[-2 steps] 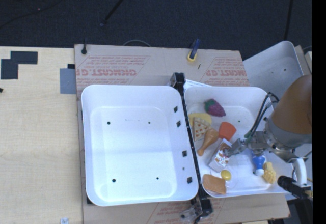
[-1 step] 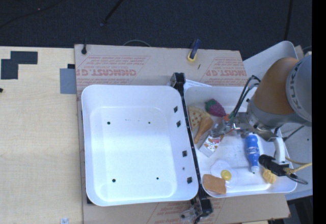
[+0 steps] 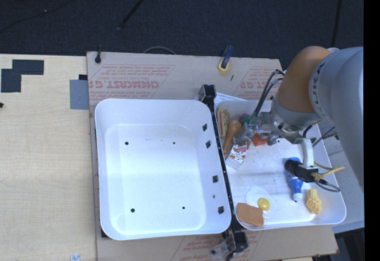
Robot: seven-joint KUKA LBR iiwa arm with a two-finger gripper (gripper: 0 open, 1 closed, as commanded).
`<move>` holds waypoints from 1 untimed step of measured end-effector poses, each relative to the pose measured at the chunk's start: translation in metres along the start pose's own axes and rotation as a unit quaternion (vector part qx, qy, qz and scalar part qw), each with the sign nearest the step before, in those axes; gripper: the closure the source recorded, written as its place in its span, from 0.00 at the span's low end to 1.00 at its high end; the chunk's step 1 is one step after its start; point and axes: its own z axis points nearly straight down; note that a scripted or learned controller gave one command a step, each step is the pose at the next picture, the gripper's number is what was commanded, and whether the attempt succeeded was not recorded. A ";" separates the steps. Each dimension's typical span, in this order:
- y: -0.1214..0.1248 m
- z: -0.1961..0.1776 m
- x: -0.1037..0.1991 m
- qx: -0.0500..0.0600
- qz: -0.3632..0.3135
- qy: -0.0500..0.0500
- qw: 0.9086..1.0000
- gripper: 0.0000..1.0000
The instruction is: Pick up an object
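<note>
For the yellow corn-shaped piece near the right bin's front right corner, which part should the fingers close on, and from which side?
Probably across the middle of the yellow corn piece, coming straight down. It lies flat and elongated on the right bin floor, so closing across its narrow width suits it. The bin wall is close on its right, and the blue tool lies on its left, so sideways approaches look cramped.

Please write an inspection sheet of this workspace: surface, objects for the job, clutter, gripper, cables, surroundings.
Surface: bench with cardboard sheet under two white bins.
Job's things: right bin holds a blue object, a yellow toy, a tan piece, a yellow disc, a brown stick. Left bin: dark dots on its floor.
Clutter: yellow-and-blue clamp at the cardboard's far edge.
Gripper: gripper low over the right bin's far part; grasp cannot be judged.
Cables: black cables along the wrist.
Surroundings: dark floor behind, with cords.
</note>
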 end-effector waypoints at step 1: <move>0.016 0.012 0.018 0.008 0.000 0.004 1.000 0.00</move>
